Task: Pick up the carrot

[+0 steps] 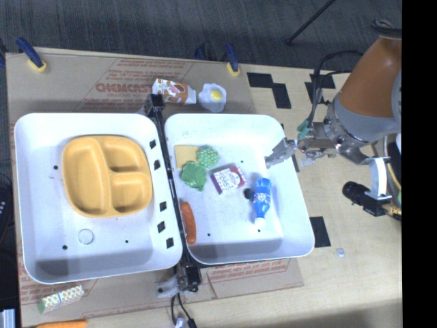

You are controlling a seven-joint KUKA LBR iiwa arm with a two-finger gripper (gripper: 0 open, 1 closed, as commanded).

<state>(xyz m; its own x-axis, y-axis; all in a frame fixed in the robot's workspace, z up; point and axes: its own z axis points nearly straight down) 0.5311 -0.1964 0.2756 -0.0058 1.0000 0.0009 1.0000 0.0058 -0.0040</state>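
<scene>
- A wrapped green-and-white packet point(61, 297) lies on the cardboard at the near left corner, outside the bins.
- The carrot point(189, 222) lies lengthwise in the right bin point(293, 241), tight against its left wall near the front, touching nothing else.
- A blue bottle point(261, 198) with a white cap lies in the same bin, right of centre, well apart from the carrot.
- A dark red packet point(228, 178) sits just left of the bottle; two green leafy items point(198, 167) and a pale yellow slab point(184, 154) lie beyond the carrot.
- The left bin point(31, 183) holds a yellow divided tray point(107, 175).
- The gripper point(279, 152) hangs over the right bin's right rim, well apart from the carrot; nothing is between its fingers, and whether they are spread or pressed together I cannot tell.
- Behind the bins, on the cardboard, rest a small carton point(170, 91) and a white-and-yellow egg-like piece point(213, 96).
</scene>
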